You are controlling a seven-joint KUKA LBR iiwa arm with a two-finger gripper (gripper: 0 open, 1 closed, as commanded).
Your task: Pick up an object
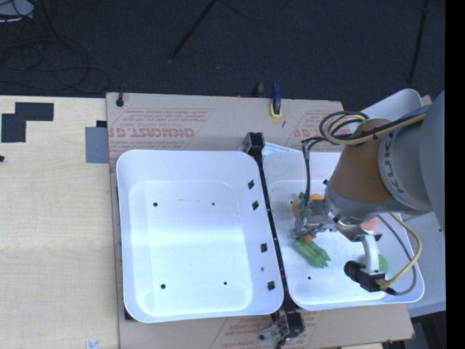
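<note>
Grey arm (392,169) overhangs right bin (290,282); tool (309,225), grip state indiscernible, sits just above green toy (312,252), orange object (296,208) at its left.

Up top, a dark floor (218,35) runs across with black cables (196,17) trailing over it. Below it, the pale wooden bench (51,217) carries grey and black patches (94,144), and a printed cardboard sheet (174,122) lies flat on it.
</note>
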